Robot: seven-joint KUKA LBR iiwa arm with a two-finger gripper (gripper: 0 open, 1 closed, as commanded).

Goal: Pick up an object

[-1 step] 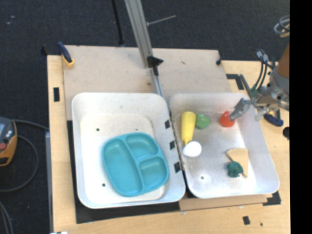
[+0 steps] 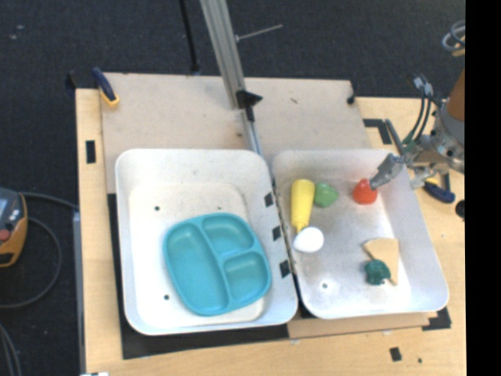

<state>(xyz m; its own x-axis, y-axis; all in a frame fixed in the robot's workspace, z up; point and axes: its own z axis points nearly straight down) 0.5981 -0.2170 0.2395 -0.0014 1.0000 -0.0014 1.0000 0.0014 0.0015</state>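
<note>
Most of the arm is cut off at the right side of the camera view; just a sliver of its orange band and some grey cabling show there. The gripper [image 2: 385,173] reaches in low over the right bin [image 2: 423,245], and it is small and blurred, so I cannot tell how it is set. Its tip sits just beside the red object [image 2: 364,192], at that object's upper right; whether it actually touches is too fine to make out. Nothing is visibly held.

The red object lies near the back of the right bin. To its left are a green object [image 2: 326,196] and a yellow piece [image 2: 302,203] standing lengthwise by the bin's left wall, with a white ball [image 2: 308,240] touching the yellow piece's near end. Toward the front right, a tan wedge [image 2: 383,255] lies with a dark green lump [image 2: 376,272] against its lower left side.

The middle of the right bin, between the red object and the wedge, is bare floor. The left bin [image 2: 137,171] carries a teal divided plate [image 2: 217,262] toward its front. A metal post [image 2: 222,41] rises behind the seam between the bins.
</note>
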